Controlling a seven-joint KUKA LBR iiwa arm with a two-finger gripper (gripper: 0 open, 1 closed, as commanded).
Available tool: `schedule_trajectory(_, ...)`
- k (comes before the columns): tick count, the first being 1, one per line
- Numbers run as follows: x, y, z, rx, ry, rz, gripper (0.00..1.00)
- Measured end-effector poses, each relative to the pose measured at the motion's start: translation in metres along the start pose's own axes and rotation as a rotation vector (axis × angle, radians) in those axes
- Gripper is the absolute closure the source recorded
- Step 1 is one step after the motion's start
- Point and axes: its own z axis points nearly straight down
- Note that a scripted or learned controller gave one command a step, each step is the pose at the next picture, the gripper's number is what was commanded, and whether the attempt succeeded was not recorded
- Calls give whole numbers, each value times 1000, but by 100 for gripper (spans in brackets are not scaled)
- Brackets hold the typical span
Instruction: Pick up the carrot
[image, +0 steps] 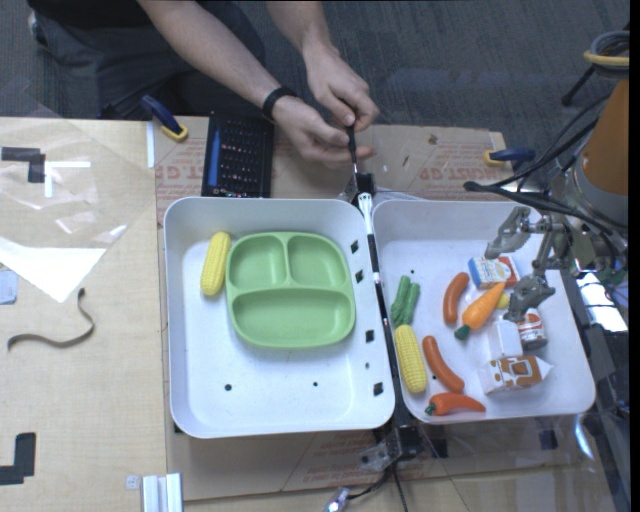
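Seemingly open gripper (517, 263) above carrot (482, 306), milk cartons (516, 372) and sausages (455, 296) crowding close.

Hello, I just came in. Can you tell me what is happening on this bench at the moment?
A robot arm reaches in from the right, and its tool hovers open over the right bin, just beside the carrot, holding nothing. The left bin holds a green divided plate and a corn cob. A person's hands work at the far edge.

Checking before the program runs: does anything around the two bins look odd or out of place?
Yes: a person's hands reach in at the far edge, gripping the black clip where the two bins meet. The pincer hangs over the right bin, close to the carrot.
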Motion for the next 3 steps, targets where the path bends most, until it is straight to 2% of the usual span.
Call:
schedule_trajectory(1,-31,-20,151,0,-1,-140,0)
schedule_trajectory(2,-34,-74,193,-3,-4,-67,0)
schedule_trajectory(3,-36,-74,183,0,-9,-70,100)
